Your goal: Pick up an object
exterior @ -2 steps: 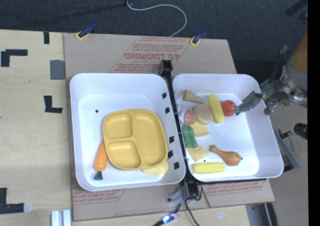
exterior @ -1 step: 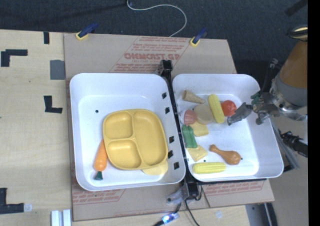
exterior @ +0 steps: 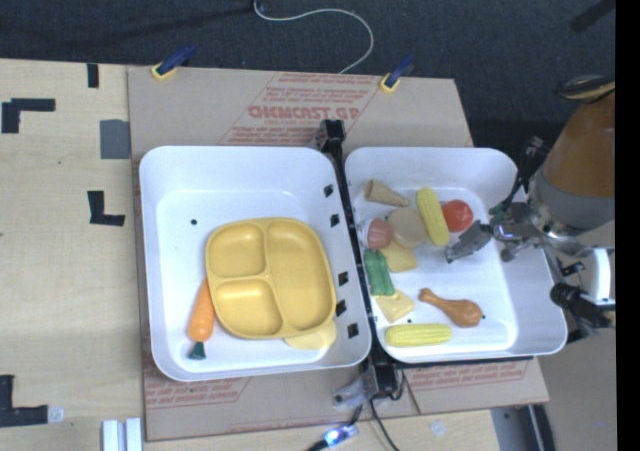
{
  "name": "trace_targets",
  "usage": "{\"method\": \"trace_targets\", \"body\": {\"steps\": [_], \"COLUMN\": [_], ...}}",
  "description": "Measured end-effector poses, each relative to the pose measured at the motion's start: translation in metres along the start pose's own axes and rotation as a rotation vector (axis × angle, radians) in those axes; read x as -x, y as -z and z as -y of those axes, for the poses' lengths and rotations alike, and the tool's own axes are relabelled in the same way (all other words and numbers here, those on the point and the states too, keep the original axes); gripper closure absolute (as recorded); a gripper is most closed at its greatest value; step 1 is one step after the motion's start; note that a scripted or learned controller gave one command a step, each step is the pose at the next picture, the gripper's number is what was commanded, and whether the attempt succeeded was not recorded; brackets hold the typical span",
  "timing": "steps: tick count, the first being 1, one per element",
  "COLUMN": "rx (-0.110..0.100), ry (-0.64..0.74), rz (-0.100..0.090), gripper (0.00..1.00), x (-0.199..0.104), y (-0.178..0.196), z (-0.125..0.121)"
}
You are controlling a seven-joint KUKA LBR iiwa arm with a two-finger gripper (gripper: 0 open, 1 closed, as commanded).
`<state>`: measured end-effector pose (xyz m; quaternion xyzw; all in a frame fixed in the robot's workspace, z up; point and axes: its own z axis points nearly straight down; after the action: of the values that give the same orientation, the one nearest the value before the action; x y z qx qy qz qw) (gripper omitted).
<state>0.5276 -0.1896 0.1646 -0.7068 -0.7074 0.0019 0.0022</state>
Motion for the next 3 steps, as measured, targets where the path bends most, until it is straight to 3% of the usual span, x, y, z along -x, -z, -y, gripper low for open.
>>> {"method": "trace_targets", "body": {"steps": [1, 2, 3], "rx": [-0.002, 0.004, 0.007], "ry": [0.000, 0.001, 0.002], "rz": [-0.002, 0.001, 0.004], "gripper": [0.00, 0.00, 1.00], "x": [-0.007, -0.008, -0.008], "y": [-0.056, -0.081, -0.069], "z": [0.010, 0.010, 0.009]}}
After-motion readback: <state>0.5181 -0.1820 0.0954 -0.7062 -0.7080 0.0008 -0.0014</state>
